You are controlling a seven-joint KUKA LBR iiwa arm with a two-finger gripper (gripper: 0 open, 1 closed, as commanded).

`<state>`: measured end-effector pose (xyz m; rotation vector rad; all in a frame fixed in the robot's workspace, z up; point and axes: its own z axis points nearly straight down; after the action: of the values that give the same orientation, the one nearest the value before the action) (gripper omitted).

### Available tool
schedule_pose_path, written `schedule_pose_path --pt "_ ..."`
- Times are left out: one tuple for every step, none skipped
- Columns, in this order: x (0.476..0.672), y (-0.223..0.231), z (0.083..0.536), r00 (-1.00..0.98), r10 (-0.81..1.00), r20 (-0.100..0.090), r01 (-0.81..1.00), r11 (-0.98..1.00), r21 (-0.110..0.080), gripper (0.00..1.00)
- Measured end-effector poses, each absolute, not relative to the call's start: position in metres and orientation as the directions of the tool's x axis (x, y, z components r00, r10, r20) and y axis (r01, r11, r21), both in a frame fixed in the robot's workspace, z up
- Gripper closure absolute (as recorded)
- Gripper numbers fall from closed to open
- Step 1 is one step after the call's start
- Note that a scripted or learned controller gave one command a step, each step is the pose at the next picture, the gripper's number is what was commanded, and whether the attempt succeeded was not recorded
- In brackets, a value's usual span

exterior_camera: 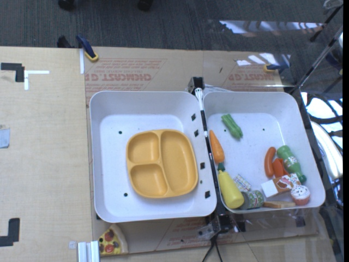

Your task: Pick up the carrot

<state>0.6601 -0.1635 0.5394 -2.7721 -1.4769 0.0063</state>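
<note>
The carrot (216, 147) is orange with a small green top. It lies along the left wall of the right bin (289, 116), pointing away from the camera, just above a yellow bottle (229, 190).
The left bin (103, 162) holds a yellow divided plate (162, 163). In the right bin lie a green pickle (232, 126), a red sausage (269, 161), a green bottle (290, 164), a can (252, 199) and several small toy foods at the near right corner. A pizza slice toy (110, 242) lies on the bench in front.
</note>
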Motion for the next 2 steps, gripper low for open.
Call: schedule_pose_path --pt "0.660 -0.174 0.539 0.754 0.657 -0.004 0.657 -0.754 -0.003 0.00" --pt "0.638 -0.182 0.539 0.980 0.200 -0.005 0.200 -0.980 -0.003 0.00"
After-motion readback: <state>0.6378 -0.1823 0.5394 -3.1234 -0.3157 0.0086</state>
